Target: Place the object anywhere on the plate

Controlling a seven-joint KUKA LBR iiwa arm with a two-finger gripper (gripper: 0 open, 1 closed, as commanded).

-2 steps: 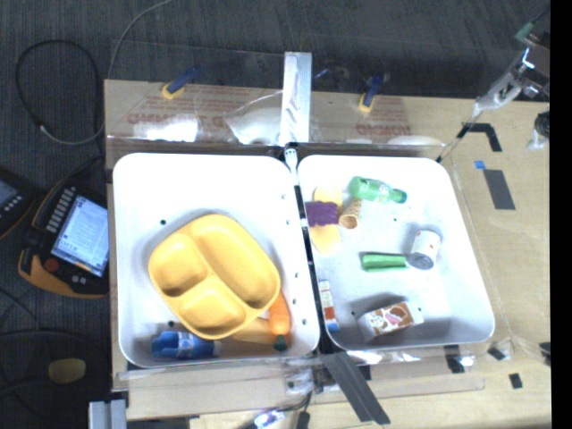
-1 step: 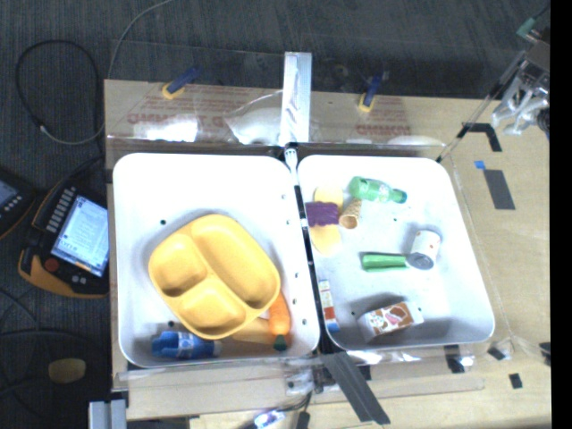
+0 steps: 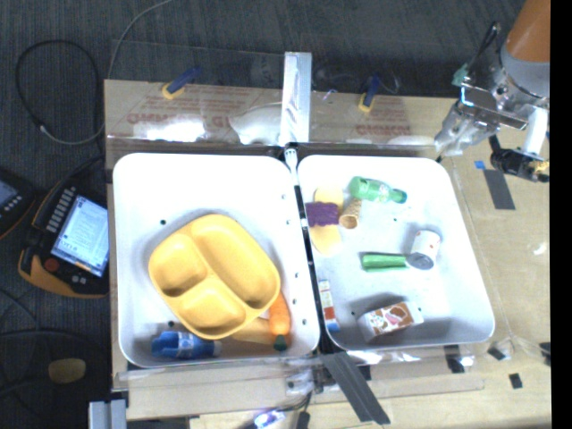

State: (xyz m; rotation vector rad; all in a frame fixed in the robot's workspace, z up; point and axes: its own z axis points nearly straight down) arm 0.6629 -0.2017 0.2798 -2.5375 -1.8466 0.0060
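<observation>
A yellow plate (image 3: 214, 275) with three compartments lies in the left bin (image 3: 134, 204), and nothing rests on it. An orange carrot (image 3: 280, 316) and a blue item (image 3: 183, 345) lie at its near edge, partly tucked under it. The right bin (image 3: 465, 266) holds a green bottle (image 3: 375, 189), a purple piece (image 3: 322, 213) on a pale yellow one, a small cone (image 3: 350, 213), a green-handled tool (image 3: 393, 260), a white can (image 3: 427, 239), a red-and-white carton (image 3: 391, 320) and a thin tube (image 3: 327, 304). My gripper (image 3: 460, 130) hangs past the right bin's far right corner, above the bench.
A metal divider post (image 3: 297, 96) stands at the back between the bins. Clear plastic sheeting with two blue-yellow clamps (image 3: 181, 81) lines the back edge. A teach pendant (image 3: 71, 235) lies on the floor to the left.
</observation>
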